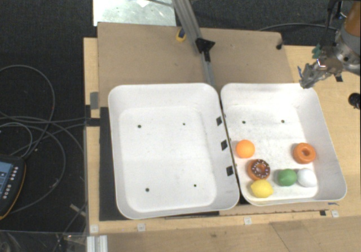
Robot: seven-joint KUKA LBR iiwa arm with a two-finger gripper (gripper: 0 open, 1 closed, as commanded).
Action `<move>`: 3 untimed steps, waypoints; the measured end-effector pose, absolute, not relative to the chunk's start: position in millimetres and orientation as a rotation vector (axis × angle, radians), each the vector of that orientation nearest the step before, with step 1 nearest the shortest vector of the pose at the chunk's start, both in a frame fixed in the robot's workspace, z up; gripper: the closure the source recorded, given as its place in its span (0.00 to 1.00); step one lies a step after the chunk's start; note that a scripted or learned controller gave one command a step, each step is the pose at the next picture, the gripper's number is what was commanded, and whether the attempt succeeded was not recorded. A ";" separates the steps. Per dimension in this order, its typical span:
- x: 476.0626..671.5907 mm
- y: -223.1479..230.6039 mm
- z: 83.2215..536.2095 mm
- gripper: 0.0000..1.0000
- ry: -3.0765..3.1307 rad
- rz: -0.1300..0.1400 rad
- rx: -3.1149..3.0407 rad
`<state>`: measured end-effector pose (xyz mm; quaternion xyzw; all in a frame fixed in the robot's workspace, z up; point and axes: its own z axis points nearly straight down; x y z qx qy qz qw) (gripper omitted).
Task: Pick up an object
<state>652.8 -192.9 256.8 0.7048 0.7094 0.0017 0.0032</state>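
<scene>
The right bin [265,104] holds several small toys along its near side: an orange ball [245,149], an orange ring [304,153], a brown sprinkled donut [259,169], a green ball [286,177], a white ball [307,177] and a yellow lemon-like piece [262,189]. My gripper [309,78] hangs at the far right corner of that bin, well away from the toys, and I see nothing held in it.
The left bin [121,132] lies beside the right one, joined by black clips [224,144]. A slanted metal pole [186,5] crosses the back of the bench. Cables and a handheld pendant [8,180] lie on the floor at left.
</scene>
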 end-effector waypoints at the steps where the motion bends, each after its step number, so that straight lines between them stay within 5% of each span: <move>1: 643.4 -130.4 251.0 1.00 2.234 0.004 2.209; 3: 633.1 -16.6 228.6 1.00 2.235 0.003 2.210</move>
